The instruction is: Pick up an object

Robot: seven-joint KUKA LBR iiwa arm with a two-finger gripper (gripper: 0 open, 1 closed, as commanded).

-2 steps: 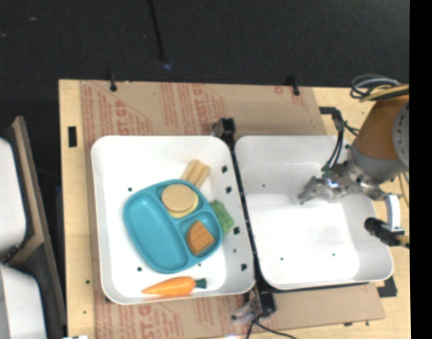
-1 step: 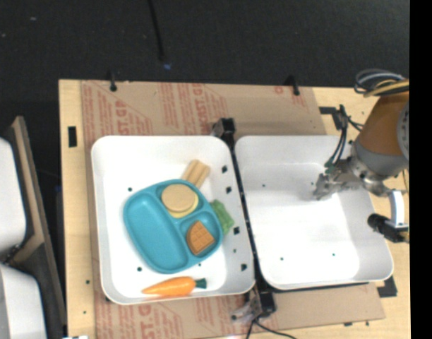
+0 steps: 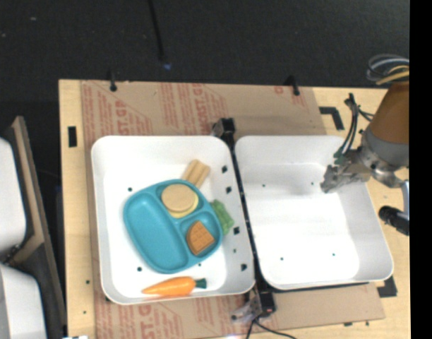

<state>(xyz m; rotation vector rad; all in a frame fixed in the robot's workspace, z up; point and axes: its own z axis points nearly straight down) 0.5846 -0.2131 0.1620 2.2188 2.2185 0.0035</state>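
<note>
In the left bin [image 3: 110, 161] lies a blue divided tray [image 3: 156, 235] holding a round tan cookie [image 3: 181, 198] and a brown waffle-like piece [image 3: 200, 237]. A tan wooden piece [image 3: 195, 172] pokes out behind the tray, a green item [image 3: 224, 217] rests by its right edge, and an orange carrot [image 3: 175, 286] lies near the bin's front wall. My gripper [image 3: 334, 177] hangs over the upper right part of the right bin [image 3: 308, 260], far from all these objects. Nothing shows between its fingers.
The two bins stand side by side on a cardboard-covered bench [image 3: 166, 108]. The arm's orange band [image 3: 394, 115] and cables sit at the right edge. White furniture [image 3: 4, 210] stands at the far left.
</note>
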